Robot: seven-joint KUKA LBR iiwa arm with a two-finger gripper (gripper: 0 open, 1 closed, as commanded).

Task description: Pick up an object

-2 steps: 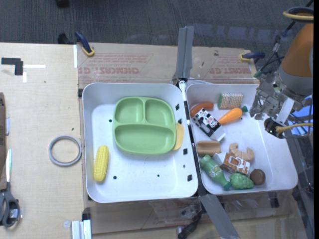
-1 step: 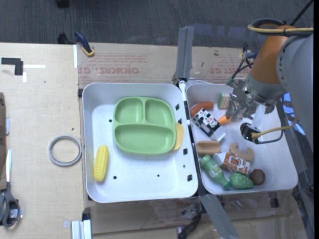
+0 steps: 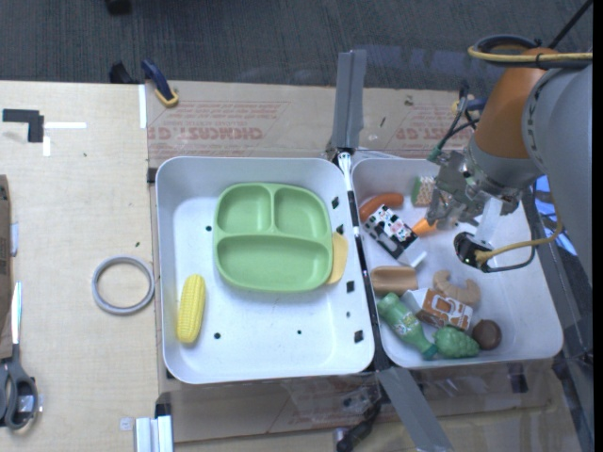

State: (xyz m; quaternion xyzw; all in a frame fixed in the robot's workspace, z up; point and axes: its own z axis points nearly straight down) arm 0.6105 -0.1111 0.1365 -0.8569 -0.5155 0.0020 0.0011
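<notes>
My gripper (image 3: 445, 211) hangs low in the back part of the right bin (image 3: 528, 309), under the grey wrist and orange band. Just to its left lie a small orange piece (image 3: 421, 223) and a speckled beige item (image 3: 424, 191). A red-orange sausage (image 3: 382, 202) and a black-and-white patterned box (image 3: 391, 229) sit further left. Toward the front are a brown bun (image 3: 394, 278), a green bottle (image 3: 403, 318), a brown cracker box (image 3: 450, 307), a green leafy piece (image 3: 459, 344) and a brown ball (image 3: 487, 333).
The left bin (image 3: 179, 205) holds a green divided plate (image 3: 273, 236), a yellow slice (image 3: 339, 257) at the plate's right edge and a corn cob (image 3: 191, 307). A grey ring (image 3: 123, 283) and scissors (image 3: 17, 394) lie on the bench at left. A cable loop (image 3: 490, 250) hangs by the gripper.
</notes>
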